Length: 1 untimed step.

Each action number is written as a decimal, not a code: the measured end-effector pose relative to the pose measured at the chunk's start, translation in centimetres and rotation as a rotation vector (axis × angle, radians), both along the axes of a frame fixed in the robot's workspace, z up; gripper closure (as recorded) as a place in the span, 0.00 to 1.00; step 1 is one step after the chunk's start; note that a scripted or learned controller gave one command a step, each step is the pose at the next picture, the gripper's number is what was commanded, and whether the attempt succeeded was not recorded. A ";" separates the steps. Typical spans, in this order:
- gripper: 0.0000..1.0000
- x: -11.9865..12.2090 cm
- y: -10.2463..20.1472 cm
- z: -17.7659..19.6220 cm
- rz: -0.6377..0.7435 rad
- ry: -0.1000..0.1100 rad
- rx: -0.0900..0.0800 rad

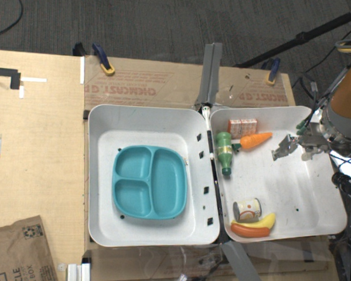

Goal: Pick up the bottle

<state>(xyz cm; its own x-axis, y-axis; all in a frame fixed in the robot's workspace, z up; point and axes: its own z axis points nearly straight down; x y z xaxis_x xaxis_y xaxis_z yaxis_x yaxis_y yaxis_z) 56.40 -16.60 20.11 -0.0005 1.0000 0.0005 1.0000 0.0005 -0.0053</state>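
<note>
While the arm [342, 99] reaches in from the right, its gripper [292, 146] hangs over the upper right part of the right bin [312, 214], well apart from the bottle. Whether the tool is apart or together cannot be told from this slanted view, as the metal parts at its tip blur into one grey shape; nothing shows between them.

The green bottle [224, 151] lies on its side near the left wall of the right bin, with its cap toward the near edge of the bench and its base toward the far edge. An orange carrot [254, 140] lies just beside the bottle's upper end, tilted, its green top touching or nearly touching the bottle. Behind the carrot, against the far wall of the bin, sits a small pink and white carton [242, 127].

Toward the near left corner of the same bin, a small can [247, 209] with a pale label lies next to a yellow banana [259, 222], and an orange-red piece [250, 231] lies along the banana's near side, touching it.

A teal divided plate [150, 182] with three compartments rests in the middle of the left bin [98, 162]. Both bins stand on a sheet of cardboard [149, 85] held by blue clamps [103, 60] at the far edge of the bench.
</note>
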 end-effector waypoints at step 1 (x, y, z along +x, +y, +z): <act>0.00 1.5 5.9 -7.9 -0.388 0.001 -0.002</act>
<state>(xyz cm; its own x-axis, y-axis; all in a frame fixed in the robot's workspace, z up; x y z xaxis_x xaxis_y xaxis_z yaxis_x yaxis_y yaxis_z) 57.88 -10.66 12.20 0.3781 0.9257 -0.0018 0.9257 -0.3781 -0.0063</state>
